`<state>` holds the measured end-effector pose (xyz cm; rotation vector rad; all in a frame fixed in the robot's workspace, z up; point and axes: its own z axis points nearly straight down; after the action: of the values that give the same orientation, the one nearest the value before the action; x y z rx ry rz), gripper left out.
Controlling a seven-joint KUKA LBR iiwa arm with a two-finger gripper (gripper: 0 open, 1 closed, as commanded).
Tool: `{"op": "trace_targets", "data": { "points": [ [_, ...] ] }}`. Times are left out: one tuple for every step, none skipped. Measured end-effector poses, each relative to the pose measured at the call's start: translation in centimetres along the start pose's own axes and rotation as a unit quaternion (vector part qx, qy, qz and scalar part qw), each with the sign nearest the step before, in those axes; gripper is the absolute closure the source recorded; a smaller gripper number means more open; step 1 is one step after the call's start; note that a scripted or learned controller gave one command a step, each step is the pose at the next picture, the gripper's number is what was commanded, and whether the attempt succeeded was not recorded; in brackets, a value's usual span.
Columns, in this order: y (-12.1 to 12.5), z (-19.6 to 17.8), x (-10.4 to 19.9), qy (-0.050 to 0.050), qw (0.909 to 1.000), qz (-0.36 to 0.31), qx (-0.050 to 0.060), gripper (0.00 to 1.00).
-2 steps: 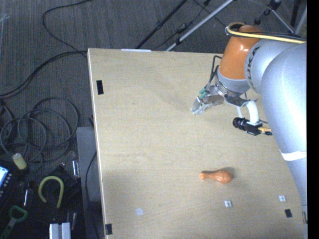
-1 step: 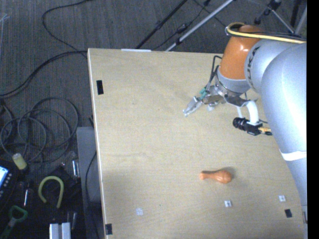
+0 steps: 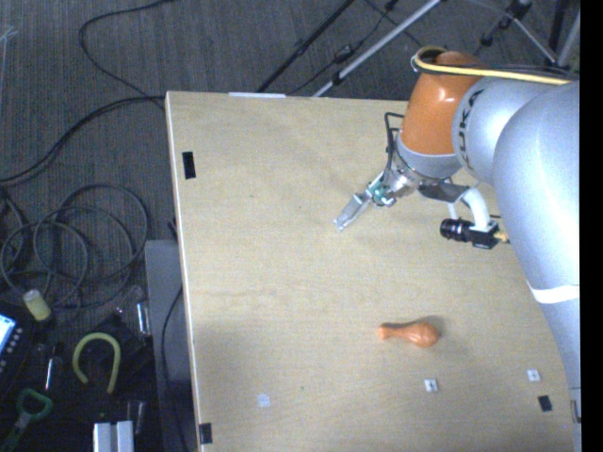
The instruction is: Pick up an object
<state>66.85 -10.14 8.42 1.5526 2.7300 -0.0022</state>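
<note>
1. Gripper (image 3: 350,215): we see the slim fingers project down and to the left from the wrist, poised above bare board. Nothing lies between them. They read as one narrow, translucent tip, so we judge them close together, though the blur leaves this uncertain.

2. Arm (image 3: 509,149): the grey body and orange band (image 3: 435,102) enter from the right and sit behind the gripper. We take this slanted reach as a way to keep the bulky links off the work area while the tip surveys it.

3. Black fitting (image 3: 468,232): a small dark part hangs just below the wrist on a white bracket; we cannot tell its function.

4. Orange object (image 3: 411,332): the task's thing lies flat on the board, well apart from the gripper, below it and slightly to its right. It has a rounded end and a tapering neck pointing left. We judge the pick not yet begun; the tip must travel down the frame and descend.

5. Board (image 3: 254,281): a pale wooden surface carries everything, with small dark and white markers near its edges.

6. Floor (image 3: 85,83): beyond the board's left edge, away from the gripper, we see dark carpet, looping cables (image 3: 66,243), and a yellow-green hooked tool (image 3: 97,356). Behind the arm, tripod legs (image 3: 405,17) cross the far floor.
</note>
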Motion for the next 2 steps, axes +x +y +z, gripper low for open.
{"op": "trace_targets", "data": {
  "points": [
    [-1.0, -5.5, -1.6, 0.0, 0.9859, 0.167, 0.0, 0.0],
    [-3.7, -0.3, -6.3, 0.0, 0.9899, -0.142, -0.001, 0.0]
  ]
}}
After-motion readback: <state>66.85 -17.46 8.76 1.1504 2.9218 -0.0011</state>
